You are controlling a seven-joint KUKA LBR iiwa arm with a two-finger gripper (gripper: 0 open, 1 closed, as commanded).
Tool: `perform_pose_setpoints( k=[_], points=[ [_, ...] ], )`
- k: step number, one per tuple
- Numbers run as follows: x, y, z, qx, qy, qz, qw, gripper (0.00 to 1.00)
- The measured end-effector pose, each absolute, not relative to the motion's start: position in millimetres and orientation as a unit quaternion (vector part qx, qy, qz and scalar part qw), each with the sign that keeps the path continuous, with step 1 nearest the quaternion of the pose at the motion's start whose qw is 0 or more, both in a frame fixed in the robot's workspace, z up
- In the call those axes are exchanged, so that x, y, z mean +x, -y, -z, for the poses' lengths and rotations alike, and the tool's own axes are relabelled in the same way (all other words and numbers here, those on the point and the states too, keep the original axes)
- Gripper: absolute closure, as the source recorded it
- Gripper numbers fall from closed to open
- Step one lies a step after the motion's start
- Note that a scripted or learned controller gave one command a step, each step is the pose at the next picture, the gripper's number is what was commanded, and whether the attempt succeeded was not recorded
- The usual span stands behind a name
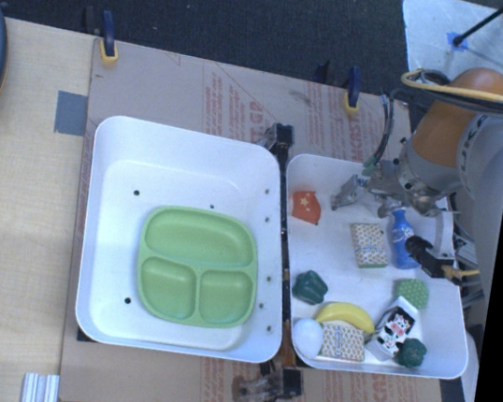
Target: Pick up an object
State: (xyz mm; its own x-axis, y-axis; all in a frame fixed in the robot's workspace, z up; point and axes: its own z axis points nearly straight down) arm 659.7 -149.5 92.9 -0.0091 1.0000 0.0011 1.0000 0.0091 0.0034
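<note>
Left bin (97,218) holds a green divided plate (197,265). Right bin (454,355) holds a blue bottle (403,238), banana (347,313), patterned packet (369,244), green pepper (310,286) and orange block (306,206). Gripper (366,193) hangs over the right bin's far edge, fingers spread, nothing between them.

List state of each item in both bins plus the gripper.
Green three-compartment plastic plate: flat in left bin, nothing on it.
Orange block: lying in right bin, far-left corner.
Patterned card box: flat, mid right bin.
Blue bottle: lying on its side.
Yellow banana: lying, near edge.
Black-and-white cow carton: tipped over.
Gripper: above right bin's far end, holding nothing.
</note>
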Motion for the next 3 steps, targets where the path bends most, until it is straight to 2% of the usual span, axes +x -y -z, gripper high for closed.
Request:
perform_pose_setpoints(
  k=[1,2,3],
  points=[
    [612.2,150.1,-91.5,0.706,-0.708,0.0028,-0.003,0.0],
    [614.4,150.9,-102.5,0.705,-0.709,0.0023,-0.001,1.0],
    [624.8,43.4,-198.4,0.702,-0.712,-0.0042,0.001,1.0]
  ],
)
